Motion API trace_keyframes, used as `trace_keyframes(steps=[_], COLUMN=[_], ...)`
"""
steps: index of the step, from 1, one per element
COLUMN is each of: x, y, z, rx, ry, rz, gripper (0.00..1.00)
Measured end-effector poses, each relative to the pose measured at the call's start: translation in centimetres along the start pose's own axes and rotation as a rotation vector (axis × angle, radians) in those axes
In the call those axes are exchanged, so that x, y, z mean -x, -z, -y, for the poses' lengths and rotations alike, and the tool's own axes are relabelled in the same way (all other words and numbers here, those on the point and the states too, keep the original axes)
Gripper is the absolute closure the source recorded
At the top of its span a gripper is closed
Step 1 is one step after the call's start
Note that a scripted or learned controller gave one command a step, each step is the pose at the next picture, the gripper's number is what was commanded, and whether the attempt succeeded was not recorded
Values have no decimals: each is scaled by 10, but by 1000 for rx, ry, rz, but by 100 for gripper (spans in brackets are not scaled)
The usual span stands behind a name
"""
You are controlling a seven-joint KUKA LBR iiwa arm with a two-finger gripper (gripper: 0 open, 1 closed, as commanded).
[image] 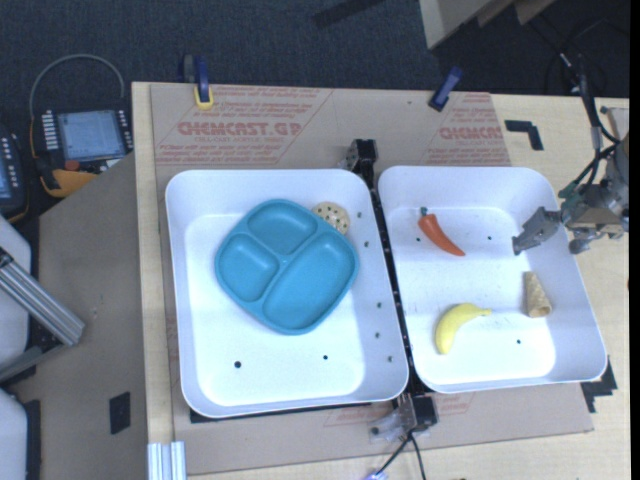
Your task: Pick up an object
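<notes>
gripper [560, 230] over right bin's [500, 373] right rim, fingers spread, nothing between them | banana [455, 325], chili pepper [439, 233], cone [537, 294] lie unpicked | grasp still ahead

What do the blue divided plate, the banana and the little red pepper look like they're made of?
The blue divided plate looks like moulded plastic: one even colour, soft rounded compartment walls, dull sheen. The banana and the red pepper seem to be toy food, probably plastic or rubber, given their flat uniform colour and smooth surfaces, though the view is too small to be sure.
</notes>
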State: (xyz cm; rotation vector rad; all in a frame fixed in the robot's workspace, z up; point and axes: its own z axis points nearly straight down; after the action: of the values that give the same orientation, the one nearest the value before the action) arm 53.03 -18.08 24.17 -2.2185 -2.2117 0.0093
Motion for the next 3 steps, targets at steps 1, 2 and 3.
trace_keyframes(steps=[1, 2, 3], x=[0, -1, 2], y=[5, -42, -86], z=[-2, 7, 4], rx=[11, 5, 4], ry=[3, 3, 3], rz=[3, 0, 0], gripper=[0, 0, 0])
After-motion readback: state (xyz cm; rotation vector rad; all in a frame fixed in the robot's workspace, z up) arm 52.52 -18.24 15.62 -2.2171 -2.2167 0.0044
